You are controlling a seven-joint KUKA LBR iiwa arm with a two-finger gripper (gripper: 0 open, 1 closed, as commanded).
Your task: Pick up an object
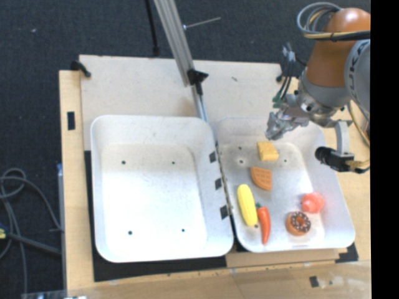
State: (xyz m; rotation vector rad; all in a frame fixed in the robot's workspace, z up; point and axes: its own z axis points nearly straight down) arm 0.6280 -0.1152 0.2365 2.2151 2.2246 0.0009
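A tan wooden table (73,167) carries a paler board (137,86) across its far part. Two shallow white bins lie on it side by side, touching: the left bin (103,136) and the right bin (330,220). A slanted metal post (177,39) meets the board between them at the far side.

Bench (75,167) is light wood with a paler board (137,83) across the back, sitting on dark carpet (37,30). A slanted aluminium rail (174,33) runs from the top edge down to a black clamp (197,78) between the bins. Loose cables (22,204) lie on the floor at left.
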